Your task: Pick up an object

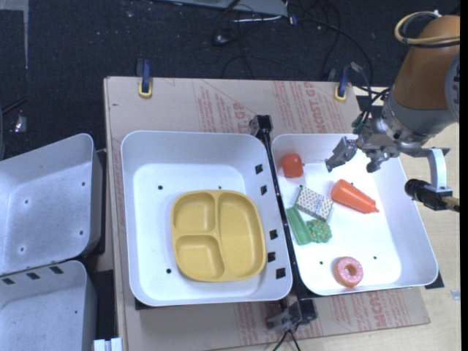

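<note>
In the right bin [409, 218] lie an orange carrot-like cone [355, 197], a small red-orange piece [292, 165], a patterned white block [314, 203], a green vegetable toy [309, 229] and a pink donut [349, 271]. My gripper [358, 157] hangs over the bin's far part, just above and behind the orange cone. Its two dark fingers [339, 154] stand spread apart with nothing between them.
The left bin [146, 159] holds a yellow divided plate [218, 235]. A black divider clip strip [274, 196] runs between the bins. Grey trays [44, 196] sit off the bench at left. Cables lie on the dark floor beyond.
</note>
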You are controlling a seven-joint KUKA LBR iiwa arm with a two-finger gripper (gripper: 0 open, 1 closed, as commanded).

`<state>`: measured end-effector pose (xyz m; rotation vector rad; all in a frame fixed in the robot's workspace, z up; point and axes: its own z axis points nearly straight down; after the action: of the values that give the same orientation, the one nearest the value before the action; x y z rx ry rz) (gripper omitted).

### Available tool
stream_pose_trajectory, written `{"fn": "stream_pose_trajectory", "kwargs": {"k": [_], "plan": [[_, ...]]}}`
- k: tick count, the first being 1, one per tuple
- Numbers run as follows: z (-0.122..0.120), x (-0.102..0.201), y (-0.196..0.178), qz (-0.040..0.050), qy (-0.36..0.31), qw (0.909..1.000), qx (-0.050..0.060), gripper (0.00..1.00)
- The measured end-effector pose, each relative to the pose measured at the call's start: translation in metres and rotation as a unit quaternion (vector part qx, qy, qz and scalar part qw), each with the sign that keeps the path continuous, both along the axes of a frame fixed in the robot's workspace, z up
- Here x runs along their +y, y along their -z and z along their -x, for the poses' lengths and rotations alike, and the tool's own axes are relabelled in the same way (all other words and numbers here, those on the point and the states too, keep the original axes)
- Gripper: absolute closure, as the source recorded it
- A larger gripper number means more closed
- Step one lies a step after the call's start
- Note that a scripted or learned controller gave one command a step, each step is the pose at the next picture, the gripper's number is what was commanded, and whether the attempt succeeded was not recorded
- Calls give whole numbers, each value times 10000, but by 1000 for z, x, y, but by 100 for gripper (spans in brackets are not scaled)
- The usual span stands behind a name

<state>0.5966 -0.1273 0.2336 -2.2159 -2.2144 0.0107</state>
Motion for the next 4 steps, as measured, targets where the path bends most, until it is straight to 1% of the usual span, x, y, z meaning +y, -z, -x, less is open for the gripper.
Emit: {"fn": "stream_pose_trajectory", "kwargs": {"k": [1,3,4], "plan": [[-2,0,-6,9,-9,10000,-55,0],[4,11,85,5,0,10000,-30,0],[3,12,135,6,9,10000,-72,0]]}}
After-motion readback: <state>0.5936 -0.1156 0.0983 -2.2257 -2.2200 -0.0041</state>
